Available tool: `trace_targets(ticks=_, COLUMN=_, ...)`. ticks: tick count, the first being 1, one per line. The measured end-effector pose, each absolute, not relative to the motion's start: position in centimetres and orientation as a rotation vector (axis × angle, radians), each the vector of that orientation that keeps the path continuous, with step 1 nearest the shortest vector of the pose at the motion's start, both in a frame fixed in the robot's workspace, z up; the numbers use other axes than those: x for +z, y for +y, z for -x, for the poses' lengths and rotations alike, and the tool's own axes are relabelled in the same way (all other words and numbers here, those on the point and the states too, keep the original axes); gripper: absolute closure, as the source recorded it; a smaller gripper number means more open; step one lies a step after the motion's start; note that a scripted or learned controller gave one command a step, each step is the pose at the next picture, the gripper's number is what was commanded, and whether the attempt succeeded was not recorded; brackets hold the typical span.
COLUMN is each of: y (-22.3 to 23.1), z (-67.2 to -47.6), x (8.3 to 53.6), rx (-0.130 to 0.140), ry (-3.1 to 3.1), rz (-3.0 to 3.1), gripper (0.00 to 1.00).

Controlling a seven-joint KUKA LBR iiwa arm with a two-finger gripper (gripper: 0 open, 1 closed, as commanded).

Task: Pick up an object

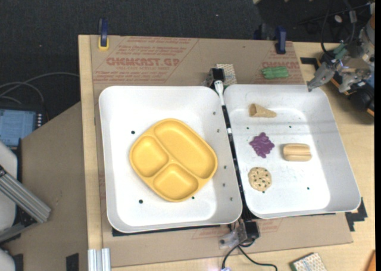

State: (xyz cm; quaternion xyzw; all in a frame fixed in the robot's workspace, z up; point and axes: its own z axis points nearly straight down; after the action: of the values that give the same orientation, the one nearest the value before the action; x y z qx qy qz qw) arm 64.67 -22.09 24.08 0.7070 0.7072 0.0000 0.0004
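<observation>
End effector (315, 79) sits at the upper right of the frame, just off the top right corner of the right bin (333, 198), outside the bin. Its tip looks grey and pointed toward the bin edge; whether it is released or clenched I cannot tell from this angle. Nothing is visible in its grip.

Right bin contents, all lying flat and apart from one another: tan wedge-shaped piece (261, 111) near the top left of the bin; purple ruffled piece (261, 144) at centre left; tan bread-roll shape (296, 152) just right of it; round speckled cookie (259, 178) at lower left.

Left bin (113, 145) holds a yellow divided plate (172, 159) with three compartments, set at a tilt in the middle.

Green object (275, 72) lies on the brown board (149, 58) above the right bin, left of the end effector. Bench (59, 162) carries the board and both bins.
</observation>
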Motion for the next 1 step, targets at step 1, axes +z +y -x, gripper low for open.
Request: trace_targets(ticks=1, y=-21.91, z=-59.12, x=9.44, rx=0.007, ry=2.230, rz=-2.219, gripper=0.00)
